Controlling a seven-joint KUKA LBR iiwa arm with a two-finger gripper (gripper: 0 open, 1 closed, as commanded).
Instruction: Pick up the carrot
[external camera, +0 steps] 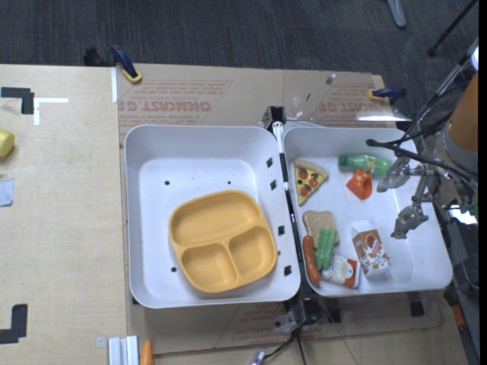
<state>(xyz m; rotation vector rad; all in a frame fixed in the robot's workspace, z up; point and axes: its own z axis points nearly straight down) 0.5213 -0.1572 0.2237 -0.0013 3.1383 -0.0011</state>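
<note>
The carrot [359,184], a short orange piece, lies in the right bin [426,276] just below a green bottle [365,162]. My gripper [399,204] hangs over the right side of that bin, a little to the right of the carrot and apart from it. It is open, with nothing between its fingers [389,179].
In the right bin there are also a pizza slice [308,181], a bread slice [319,222], a green vegetable [326,248], a sausage [310,258], a small carton [370,252] and a packet [342,271]. The left bin [144,204] holds a yellow divided plate [221,239].
</note>
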